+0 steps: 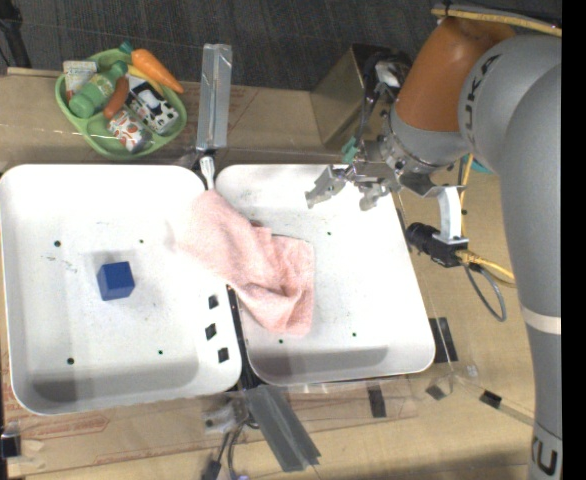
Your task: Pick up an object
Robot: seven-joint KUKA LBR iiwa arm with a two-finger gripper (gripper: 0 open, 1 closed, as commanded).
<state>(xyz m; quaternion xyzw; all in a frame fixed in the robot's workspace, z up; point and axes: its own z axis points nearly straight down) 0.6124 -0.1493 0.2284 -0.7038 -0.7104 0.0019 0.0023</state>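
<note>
Bench with two shallow white bins side by side, seen from above at a slant.

Left bin (33,268): holds one small blue cube (116,279), standing alone left of the bin's middle, well apart from every wall.

Right bin (393,298): holds a pink cloth (263,263), crumpled, lying across the shared rim so that its far-left corner spills into the left bin while the bulk sits in the left half of the right bin. The right half of this bin's floor is bare.

Far left, off the bins: a green bowl (76,118) of toy food, including a carrot (153,66). Not within the working area.

Arm: enters from the right, orange band above the wrist. The gripper (345,190) hangs over the far part of the right bin, above bare floor, to the right of the cloth and apart from it. Its two fingers look spread, with nothing between them.

Step in hand, as judged: approach. Nothing is picked yet, and the claw is not over any object.

Candidates: the cloth is the nearer thing; the cube lies well away in the other bin.

Next move calls for: a shift left and toward the near side to come over the cloth's bunched folds, then a descent with fingers kept spread, closing on a raised ridge of fabric rather than a flat edge.
</note>
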